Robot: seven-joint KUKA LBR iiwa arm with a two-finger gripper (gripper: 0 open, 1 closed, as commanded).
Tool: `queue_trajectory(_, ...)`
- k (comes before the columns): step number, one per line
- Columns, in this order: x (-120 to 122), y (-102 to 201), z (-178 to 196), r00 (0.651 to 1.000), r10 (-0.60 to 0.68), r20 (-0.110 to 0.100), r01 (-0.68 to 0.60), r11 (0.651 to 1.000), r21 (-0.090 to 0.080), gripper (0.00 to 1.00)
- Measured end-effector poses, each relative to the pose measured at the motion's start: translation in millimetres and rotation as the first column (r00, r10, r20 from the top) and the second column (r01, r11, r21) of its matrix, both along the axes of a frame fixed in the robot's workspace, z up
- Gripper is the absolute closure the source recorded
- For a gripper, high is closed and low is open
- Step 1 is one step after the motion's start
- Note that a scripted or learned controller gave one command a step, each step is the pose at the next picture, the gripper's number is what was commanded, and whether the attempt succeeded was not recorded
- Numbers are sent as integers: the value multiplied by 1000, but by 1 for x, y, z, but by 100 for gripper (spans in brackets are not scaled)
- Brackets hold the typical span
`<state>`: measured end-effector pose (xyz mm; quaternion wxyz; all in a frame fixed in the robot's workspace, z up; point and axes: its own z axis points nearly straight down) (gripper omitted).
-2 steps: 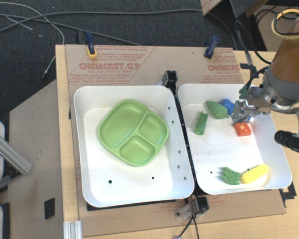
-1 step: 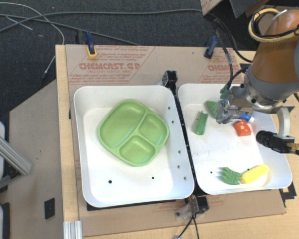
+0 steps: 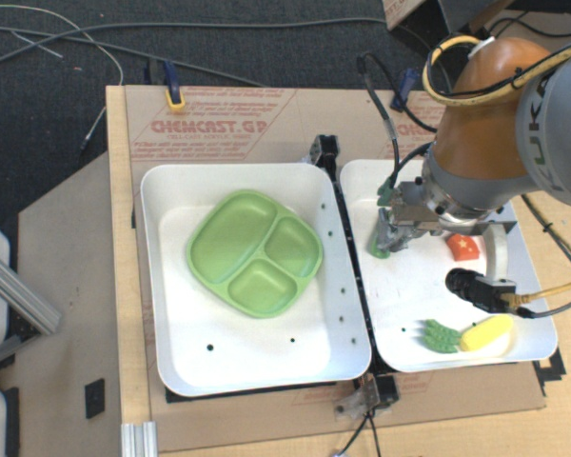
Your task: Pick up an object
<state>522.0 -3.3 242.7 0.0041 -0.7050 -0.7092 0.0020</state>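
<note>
Claw (image 3: 392, 240) low in right bin (image 3: 409, 305), touching small green object (image 3: 377, 248)

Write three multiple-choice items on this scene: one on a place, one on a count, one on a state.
1. Where does the green plate lie?
A. In the bin on the view's left
B. In the bin on the view's right
C. On the cardboard outside both bins

2. How many compartments does the green plate have?
A. Two
B. Three
C. Five

3. What is the state of the yellow-and-green toy?
A. Clamped in the gripper
B. Resting on the green plate
C. Lying on the bin floor, apart from the gripper

Answers:
1. A: the green plate sits in the middle of the left bin.
2. B: its ridges mark off one long section and two smaller ones.
3. C: the yellow-and-green toy lies near the front edge of the right bin, while the gripper is farther back in that bin.
</note>
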Motion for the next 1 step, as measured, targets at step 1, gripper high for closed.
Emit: queue_trajectory(1, 3, 46, -4, 1000, 0, 2, 0, 1000, -1, 100)
